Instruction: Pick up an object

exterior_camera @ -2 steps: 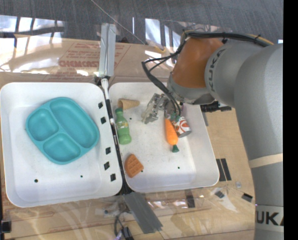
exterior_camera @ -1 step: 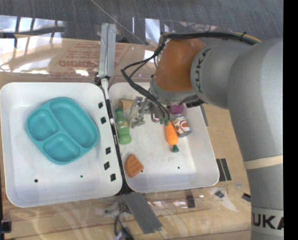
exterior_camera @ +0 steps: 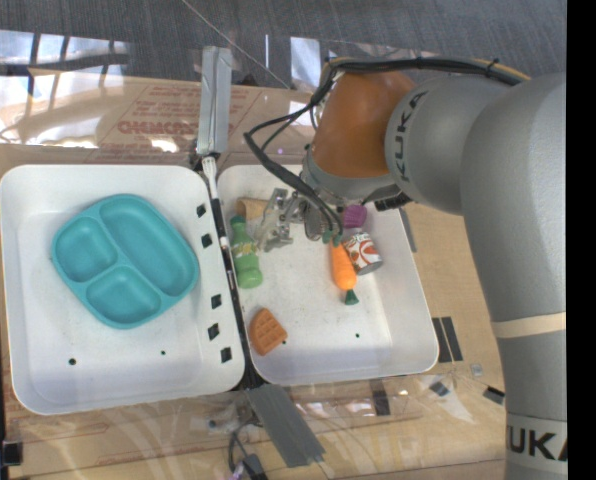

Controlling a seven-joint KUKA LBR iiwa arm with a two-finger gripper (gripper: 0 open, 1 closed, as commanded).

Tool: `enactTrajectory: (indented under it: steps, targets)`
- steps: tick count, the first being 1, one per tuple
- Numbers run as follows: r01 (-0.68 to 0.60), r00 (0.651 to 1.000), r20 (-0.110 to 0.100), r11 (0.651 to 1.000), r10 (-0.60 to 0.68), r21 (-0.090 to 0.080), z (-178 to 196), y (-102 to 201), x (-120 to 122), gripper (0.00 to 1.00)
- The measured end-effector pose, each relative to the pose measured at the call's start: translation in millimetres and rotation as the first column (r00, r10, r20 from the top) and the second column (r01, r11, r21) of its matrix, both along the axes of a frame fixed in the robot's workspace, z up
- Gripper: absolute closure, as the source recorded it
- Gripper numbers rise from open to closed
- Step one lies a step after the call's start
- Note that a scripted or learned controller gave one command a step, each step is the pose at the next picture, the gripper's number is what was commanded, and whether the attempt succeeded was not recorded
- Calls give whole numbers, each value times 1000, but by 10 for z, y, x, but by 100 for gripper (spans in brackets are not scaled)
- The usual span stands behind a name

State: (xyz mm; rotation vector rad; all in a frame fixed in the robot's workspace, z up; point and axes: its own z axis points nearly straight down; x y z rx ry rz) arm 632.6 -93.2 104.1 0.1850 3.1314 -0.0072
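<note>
Right white bin (exterior_camera: 398,353), end effector (exterior_camera: 278,230) low, fingers' state unclear, green object (exterior_camera: 246,266) just beside

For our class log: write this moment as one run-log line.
hand: low in right bin | nearby: green toy, carrot | left bin: teal plate

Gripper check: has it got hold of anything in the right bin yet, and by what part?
Cannot be told. The gripper is low in the right bin beside the green object, but no thing shows between it.
</note>
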Motion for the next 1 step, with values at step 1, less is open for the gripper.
enactTrajectory:
  steps: [1]
  targets:
    - [-3, 1000, 3, 1000, 3, 0, 109, 5, 12, 100]
